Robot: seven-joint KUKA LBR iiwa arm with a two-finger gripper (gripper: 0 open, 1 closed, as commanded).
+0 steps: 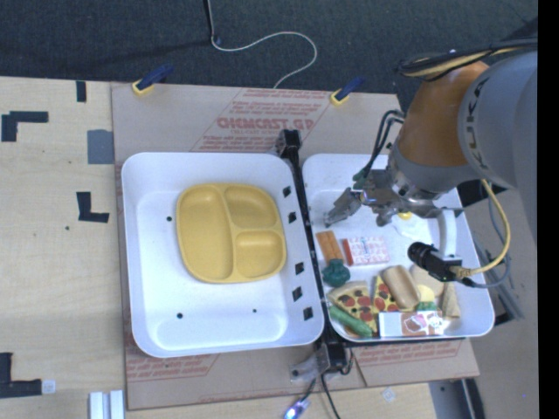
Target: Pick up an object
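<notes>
Toys crowd the near end of my right bin (476, 326): pizza slice (354, 301), hot dog bun (399, 285), green piece (336, 274), orange block (327, 244) further up. I read this as the approach step, nothing grasped. My gripper (349, 204) hangs just above the block, fingers spread apart and empty. Next I'd drop and close on the block, small, boxy, lying flat beside the divider. Yellow plate (231, 231) sits in the left bin (144, 260).

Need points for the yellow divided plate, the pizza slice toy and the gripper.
yellow divided plate (229, 201): camera view, on the ridge between its compartments, left bin.
pizza slice toy (356, 303): camera view, on its topped face, right bin near the front.
gripper (342, 209): camera view, at its fingertips, over the right bin.
</notes>
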